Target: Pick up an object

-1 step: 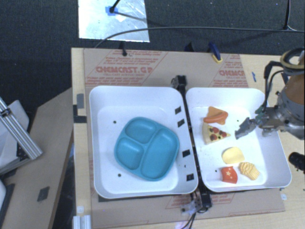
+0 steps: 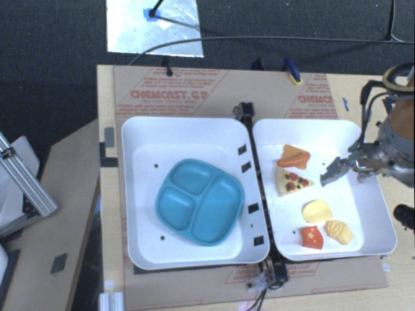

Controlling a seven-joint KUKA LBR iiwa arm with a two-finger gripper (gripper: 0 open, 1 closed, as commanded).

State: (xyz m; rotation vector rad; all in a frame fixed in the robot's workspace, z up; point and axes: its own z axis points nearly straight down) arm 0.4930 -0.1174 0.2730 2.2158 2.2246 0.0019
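Gripper [image 2: 332, 172] hangs over the right bin [image 2: 373, 238], just right of the pizza [image 2: 292, 181]; jaw state unclear, nothing seen in them. Hotdog [image 2: 294, 155] behind pizza, cheese [image 2: 316, 210] in front. Risk: toys packed close, so a descent may land between them and only nudge the pizza.

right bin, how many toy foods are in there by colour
orange: 2, hot dog and crinkly piece
yellow: 2, pizza slice and pale round piece
red: 1, small piece
total: 5
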